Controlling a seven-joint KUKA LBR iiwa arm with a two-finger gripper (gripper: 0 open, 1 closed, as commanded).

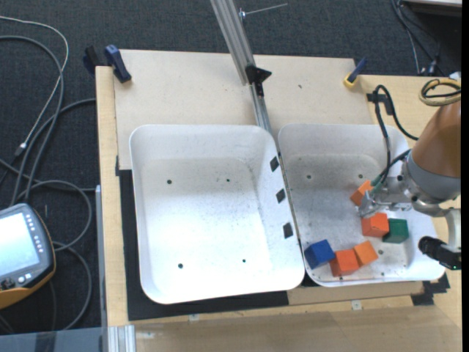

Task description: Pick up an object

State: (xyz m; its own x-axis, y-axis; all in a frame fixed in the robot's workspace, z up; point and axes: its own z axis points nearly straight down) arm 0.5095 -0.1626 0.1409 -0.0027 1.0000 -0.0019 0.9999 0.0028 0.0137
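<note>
My gripper (pixel 374 202) is low in the right bin (pixel 322 152), near its right wall, below the grey and orange wrist. A small orange block (pixel 360 193) lies touching its left side; I cannot tell whether it is held. Just below the gripper sit a red-orange block (pixel 376 225) and a green block (pixel 397 230) side by side. Along the bin's front edge lie a blue block (pixel 319 252), a red-orange block (pixel 344 262) and an orange block (pixel 366 254).
The left bin (pixel 198 218) stands beside the right one, with black clips on the shared wall. A metal pole (pixel 234 35) slants up from between the bins. Black cables (pixel 385 116) hang by the arm at the right.
</note>
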